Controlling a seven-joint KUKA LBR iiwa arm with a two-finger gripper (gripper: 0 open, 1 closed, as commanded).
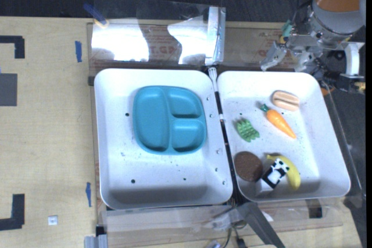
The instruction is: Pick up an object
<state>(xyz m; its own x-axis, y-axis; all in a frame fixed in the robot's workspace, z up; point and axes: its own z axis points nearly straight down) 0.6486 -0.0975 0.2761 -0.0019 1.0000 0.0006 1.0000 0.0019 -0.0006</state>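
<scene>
Nearest lay the banana among loose toys in the right bin, awaiting a pick, while the gripper hung released beyond that bin's far rim, grasping nothing.

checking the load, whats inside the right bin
The right bin holds a carrot, bun, green piece, brown disc, banana and black-and-white toy covering part of the banana.
</scene>
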